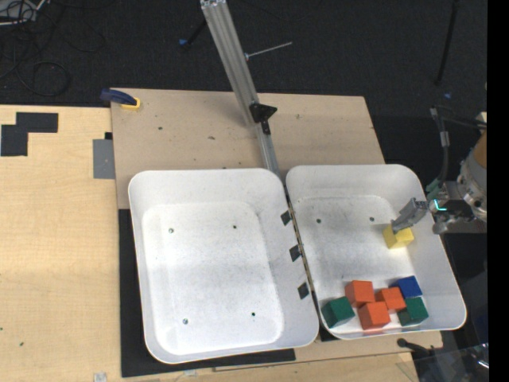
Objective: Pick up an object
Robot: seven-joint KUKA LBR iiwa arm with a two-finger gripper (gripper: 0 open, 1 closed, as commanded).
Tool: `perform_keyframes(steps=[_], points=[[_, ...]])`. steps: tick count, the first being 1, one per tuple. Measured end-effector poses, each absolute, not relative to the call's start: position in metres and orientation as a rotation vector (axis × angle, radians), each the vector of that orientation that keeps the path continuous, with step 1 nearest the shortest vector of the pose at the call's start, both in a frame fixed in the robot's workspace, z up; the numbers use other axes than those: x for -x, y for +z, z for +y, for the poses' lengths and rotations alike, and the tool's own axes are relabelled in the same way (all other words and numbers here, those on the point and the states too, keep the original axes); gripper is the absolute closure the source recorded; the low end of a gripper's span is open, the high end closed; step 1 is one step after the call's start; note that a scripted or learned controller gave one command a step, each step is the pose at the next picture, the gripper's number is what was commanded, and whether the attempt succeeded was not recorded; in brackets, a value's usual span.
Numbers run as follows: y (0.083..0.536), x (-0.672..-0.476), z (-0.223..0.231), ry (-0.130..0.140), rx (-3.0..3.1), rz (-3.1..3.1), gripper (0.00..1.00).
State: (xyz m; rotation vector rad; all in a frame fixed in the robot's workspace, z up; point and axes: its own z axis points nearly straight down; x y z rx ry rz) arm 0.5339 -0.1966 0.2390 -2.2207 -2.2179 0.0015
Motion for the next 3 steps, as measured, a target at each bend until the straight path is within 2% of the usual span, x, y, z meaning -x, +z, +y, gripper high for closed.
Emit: perform_keyframes(steps=[2,3], points=[[0.126,-0.522,-0.2,0.007,2.215,-2.214,0.0],[0.092,-0.523,-0.2,0.0,2.223,-2.217,0.0]])
